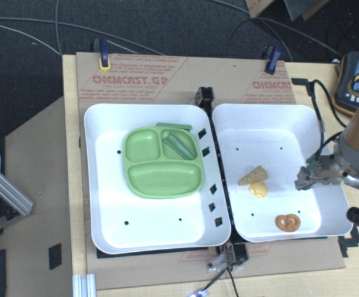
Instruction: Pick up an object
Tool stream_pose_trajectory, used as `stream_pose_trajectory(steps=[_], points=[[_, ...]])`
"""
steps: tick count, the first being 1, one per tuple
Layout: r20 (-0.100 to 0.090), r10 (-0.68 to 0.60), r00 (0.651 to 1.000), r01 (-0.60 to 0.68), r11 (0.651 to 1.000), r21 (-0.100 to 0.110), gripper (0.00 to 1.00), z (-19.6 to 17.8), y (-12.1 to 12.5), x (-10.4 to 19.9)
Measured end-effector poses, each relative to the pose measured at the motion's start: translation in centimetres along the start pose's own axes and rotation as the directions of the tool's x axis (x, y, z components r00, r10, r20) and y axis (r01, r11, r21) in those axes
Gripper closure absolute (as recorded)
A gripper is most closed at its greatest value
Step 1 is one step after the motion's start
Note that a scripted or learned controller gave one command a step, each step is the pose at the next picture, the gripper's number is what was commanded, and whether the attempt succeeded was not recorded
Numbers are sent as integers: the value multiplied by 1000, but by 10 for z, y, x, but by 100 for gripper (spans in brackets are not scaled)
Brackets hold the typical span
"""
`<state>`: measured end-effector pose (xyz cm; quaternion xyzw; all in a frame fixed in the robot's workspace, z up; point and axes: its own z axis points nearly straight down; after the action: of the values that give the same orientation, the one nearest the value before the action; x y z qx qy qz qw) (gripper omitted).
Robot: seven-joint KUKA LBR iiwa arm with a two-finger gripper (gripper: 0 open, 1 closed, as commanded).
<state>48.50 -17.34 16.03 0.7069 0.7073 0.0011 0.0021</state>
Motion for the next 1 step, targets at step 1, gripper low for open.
stream_pose_trajectory(steps=[1], points=[[0,-2,1000,2,1000,-2,100,-49,6,8]])
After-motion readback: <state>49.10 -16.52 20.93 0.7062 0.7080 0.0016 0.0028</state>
